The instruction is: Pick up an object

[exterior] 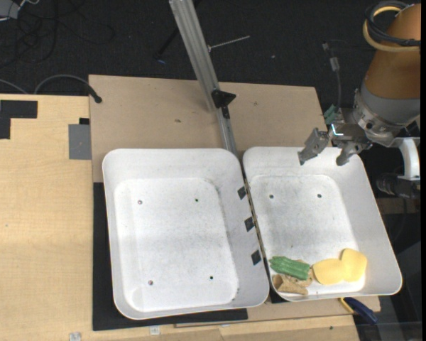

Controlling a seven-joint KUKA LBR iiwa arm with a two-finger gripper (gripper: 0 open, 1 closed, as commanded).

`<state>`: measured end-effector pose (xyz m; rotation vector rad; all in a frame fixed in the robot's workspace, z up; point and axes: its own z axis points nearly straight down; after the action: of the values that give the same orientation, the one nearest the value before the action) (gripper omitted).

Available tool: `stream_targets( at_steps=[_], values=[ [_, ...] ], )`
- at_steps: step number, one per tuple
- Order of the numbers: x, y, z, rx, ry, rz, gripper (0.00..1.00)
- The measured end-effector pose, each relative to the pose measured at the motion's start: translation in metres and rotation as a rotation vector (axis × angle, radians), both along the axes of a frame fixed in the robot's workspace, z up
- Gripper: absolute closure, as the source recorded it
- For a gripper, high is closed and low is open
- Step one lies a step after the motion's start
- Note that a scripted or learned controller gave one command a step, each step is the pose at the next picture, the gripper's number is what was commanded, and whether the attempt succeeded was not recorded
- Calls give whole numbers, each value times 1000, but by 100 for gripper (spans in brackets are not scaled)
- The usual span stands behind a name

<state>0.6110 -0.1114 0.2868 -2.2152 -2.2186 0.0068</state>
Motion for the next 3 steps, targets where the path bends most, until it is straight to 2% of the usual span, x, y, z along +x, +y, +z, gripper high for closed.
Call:
stream_targets(
  at_steps=[1, 3],
  values=[
    [1, -1, 3, -1, -5, -1, 0],
    [-6, -11, -120, 0, 2, -3, 0]
  ],
)
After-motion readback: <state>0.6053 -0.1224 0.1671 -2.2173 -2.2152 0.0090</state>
